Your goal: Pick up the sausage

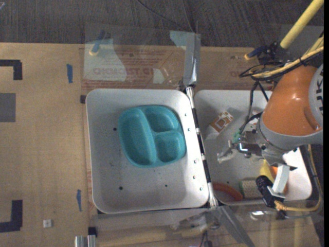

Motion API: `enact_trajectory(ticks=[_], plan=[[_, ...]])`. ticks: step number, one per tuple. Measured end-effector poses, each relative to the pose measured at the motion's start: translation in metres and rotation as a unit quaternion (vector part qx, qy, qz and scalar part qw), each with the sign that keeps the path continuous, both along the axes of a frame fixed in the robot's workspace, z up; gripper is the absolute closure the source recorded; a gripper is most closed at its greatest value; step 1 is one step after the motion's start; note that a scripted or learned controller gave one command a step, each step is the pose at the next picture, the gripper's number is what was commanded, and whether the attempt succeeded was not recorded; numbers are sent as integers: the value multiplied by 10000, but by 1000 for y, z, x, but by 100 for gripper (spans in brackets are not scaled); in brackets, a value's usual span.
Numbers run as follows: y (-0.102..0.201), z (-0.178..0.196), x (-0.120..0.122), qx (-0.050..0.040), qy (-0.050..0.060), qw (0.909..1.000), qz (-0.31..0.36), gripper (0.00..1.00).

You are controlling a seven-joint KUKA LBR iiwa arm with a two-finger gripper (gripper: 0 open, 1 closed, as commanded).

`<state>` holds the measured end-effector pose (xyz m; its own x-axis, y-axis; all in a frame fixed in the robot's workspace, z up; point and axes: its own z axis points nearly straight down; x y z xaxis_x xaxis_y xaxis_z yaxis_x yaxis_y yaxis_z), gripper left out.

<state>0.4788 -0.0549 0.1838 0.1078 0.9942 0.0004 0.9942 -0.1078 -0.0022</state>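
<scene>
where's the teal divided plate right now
The teal divided plate lies in the left white bin, near its middle and toward the far side; the arm hangs over the right bin.

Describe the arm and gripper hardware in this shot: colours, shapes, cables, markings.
The arm shows a bulbous, glossy orange band, with a white-grey housing to the right bearing part of a dark printed letter. Black and yellow cables loop along it above and below. A yellow rod slants off at the upper right. The gripper is a small metallic silver assembly with a green detail, reaching over the right bin.
</scene>
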Motion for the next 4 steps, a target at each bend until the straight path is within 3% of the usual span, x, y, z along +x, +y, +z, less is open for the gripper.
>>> enact_trajectory(ticks=[1, 2, 3, 4], plan=[[-30, 83, 45, -11, -17, 9933, -1157, 0], [-43, 108, 46, -12, -20, 9893, -1460, 0], [1, 1, 0, -4, 5, 9854, -1700, 0], [-15, 0, 0, -9, -3, 9649, -2625, 0]])
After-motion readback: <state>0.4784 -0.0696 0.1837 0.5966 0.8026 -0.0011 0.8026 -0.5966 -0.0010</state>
